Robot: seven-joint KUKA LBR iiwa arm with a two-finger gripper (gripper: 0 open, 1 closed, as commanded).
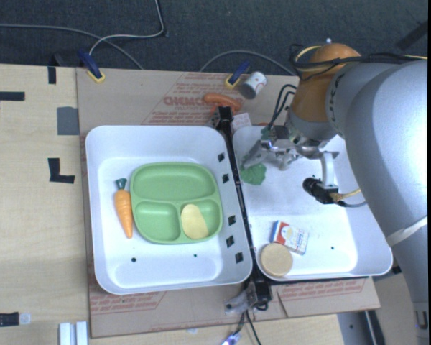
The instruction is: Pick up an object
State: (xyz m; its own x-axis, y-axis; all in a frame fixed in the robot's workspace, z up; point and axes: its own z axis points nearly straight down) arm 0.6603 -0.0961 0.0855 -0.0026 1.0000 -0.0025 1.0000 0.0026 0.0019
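White right bin (345,254): claw (262,157) by green piece (254,174); grip unclear.

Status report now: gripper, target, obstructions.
Gripper low in right bin, at green piece by the divider; grasp unconfirmed. Small box and round cookie lie apart, nearer the front.

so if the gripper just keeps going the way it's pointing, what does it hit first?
Probably the green leafy item just ahead of the gripper, near the right bin's left wall. Depth is unclear from above.
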